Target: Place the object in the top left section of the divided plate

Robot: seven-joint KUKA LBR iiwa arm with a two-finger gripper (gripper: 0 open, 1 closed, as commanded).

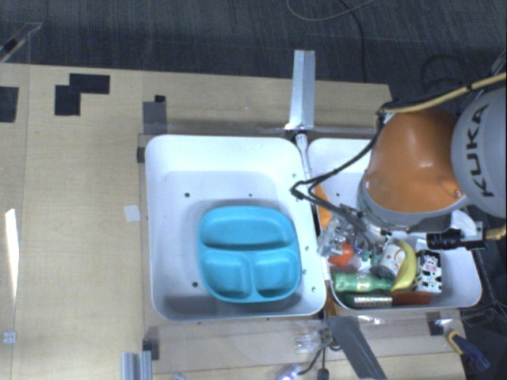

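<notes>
A: What's in the bins?

B: Left bin (162,212) has just the blue divided plate (249,252), sitting low and right of centre, its right rim near the wall shared w/ the other bin. One long section across the top, two smaller ones below; all three look bare. Right bin (469,290) is crowded along its bottom edge: green bottle (360,282) lying flat, yellow banana (406,264) just right of it, a small can (390,258) between them, a black-and-white box (428,271) by the right wall, something red (412,298) under the banana.

A: And the gripper?

B: Gripper (342,242) is down in the right bin, left side, just above the bottle. There's an orange-red bit (341,254) at its tip, but can't tell if it's gripped, or how wide the hand is. Too cluttered.

A: Room to move?

B: Plenty of bare floor in the left bin, left of and above the plate. Right bin's upper part is mostly covered by the arm (412,165) overhead. A cable (337,169) loops across the divider between bins.
</notes>
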